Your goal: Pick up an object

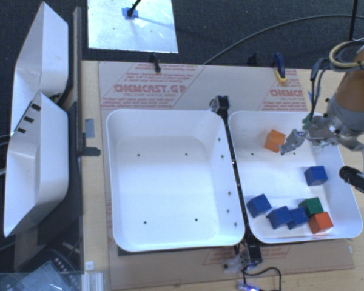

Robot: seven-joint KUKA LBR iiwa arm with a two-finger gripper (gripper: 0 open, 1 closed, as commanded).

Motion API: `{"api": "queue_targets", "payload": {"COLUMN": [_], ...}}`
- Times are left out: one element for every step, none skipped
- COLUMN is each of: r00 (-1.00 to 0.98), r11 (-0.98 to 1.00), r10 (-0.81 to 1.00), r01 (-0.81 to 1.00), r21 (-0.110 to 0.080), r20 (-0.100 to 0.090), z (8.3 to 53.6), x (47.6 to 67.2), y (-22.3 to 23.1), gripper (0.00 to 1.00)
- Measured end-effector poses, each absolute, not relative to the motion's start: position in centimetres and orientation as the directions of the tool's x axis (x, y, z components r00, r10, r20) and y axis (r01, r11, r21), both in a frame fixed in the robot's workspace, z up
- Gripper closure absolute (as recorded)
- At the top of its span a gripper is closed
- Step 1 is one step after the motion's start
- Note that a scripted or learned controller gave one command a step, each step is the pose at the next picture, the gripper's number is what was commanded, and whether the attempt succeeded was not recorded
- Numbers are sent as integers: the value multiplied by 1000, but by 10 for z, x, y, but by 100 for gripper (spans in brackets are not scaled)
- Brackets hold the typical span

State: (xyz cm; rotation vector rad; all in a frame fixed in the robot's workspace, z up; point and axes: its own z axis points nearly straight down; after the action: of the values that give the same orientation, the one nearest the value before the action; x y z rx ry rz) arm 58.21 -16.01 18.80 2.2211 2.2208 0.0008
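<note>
Six blocks in right bin [352,226]. Orange block [275,140] near its far wall, just left of pincer [289,144]. Pincer opening: cannot tell; nothing visibly held.

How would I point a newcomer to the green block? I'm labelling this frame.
Start at the right-hand white bin and go to its near right corner, where blocks cluster. The green block sits there, against an orange-red block and beside blue blocks; it is the one green piece.
</note>
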Motion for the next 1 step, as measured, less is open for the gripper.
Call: {"api": "queue_targets", "payload": {"r00": [-59], "r11": [59], "r10": [998], "r01": [998], "r21": [7], "r20": [-3], "z": [261], "x": [612], "y": [-207], "gripper": [0]}}
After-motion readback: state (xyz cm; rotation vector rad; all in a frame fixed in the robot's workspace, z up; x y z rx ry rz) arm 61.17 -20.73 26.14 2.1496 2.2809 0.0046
